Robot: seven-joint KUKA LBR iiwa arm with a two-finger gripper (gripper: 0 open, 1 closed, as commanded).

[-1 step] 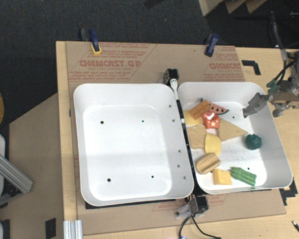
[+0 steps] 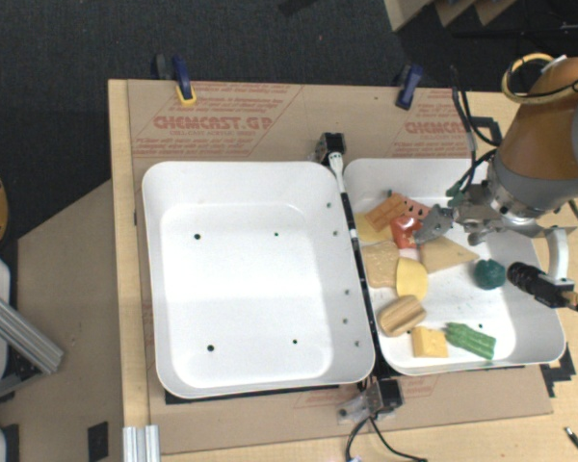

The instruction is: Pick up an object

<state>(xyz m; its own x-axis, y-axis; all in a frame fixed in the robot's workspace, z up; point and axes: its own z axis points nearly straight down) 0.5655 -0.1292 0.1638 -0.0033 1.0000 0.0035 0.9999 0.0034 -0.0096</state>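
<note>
Gripper (image 2: 433, 225) over soft foam shapes (image 2: 411, 279).

a brown board-covered bench (image 2: 270, 114) bears two shallow white bins side by side, left bin (image 2: 250, 277) and right bin (image 2: 530, 330).

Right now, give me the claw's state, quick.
Claw: low over the right bin, beside the red piece; open or closed cannot be told.
</note>
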